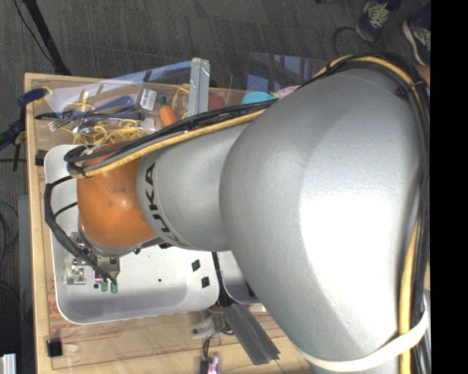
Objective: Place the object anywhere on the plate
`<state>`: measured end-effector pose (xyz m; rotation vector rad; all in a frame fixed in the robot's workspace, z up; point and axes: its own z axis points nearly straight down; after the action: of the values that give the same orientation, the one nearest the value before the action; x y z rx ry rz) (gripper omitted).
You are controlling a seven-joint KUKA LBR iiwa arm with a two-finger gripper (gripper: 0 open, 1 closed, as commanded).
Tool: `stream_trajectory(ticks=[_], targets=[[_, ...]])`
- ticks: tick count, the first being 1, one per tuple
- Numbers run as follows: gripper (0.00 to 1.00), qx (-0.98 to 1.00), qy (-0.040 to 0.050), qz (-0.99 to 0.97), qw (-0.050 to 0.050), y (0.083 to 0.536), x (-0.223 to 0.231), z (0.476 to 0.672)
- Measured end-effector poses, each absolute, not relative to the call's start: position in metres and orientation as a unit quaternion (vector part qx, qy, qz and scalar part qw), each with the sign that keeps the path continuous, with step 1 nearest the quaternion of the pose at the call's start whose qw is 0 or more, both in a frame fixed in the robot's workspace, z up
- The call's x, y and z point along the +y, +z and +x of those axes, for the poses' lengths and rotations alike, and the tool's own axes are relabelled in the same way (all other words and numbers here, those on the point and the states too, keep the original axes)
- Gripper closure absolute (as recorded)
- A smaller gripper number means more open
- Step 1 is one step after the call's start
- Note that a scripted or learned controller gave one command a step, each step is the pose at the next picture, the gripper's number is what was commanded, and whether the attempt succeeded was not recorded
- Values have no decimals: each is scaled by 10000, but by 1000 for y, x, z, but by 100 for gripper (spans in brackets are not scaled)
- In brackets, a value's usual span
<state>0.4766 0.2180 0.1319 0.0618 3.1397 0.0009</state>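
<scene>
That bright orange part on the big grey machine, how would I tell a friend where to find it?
Start with the huge grey arm that reaches in from the right. Follow it leftward until it narrows over the white bin on the left. The rounded orange band sits there, just above the wrist, with black cables looped beside it. It is the only glossy orange section on an otherwise grey machine.

A white bin (66,303) lies at the lower left of the frame on a wooden bench (124,343). At the upper left, a heap of clutter holds yellow bands (110,131), a fork (62,124), an orange piece (168,115) and clear plastic (110,91), with an upright grey divider (199,88) just right of it. Dark carpet (146,33) fills the top, and shoes (376,14) show at the upper right.
</scene>
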Motion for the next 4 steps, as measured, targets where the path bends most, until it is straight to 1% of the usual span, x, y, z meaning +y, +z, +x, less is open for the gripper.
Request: stream_trajectory(ticks=[1, 2, 3, 4], targets=[[100, 9955, 0, -946, 11, 180, 203, 514], [100, 9977, -4, -674, 9, 219, 112, 553], [100, 9995, 0, -324, -4, 91, 162, 528], [100, 9983, 2, -582, 7, 159, 220, 497]])
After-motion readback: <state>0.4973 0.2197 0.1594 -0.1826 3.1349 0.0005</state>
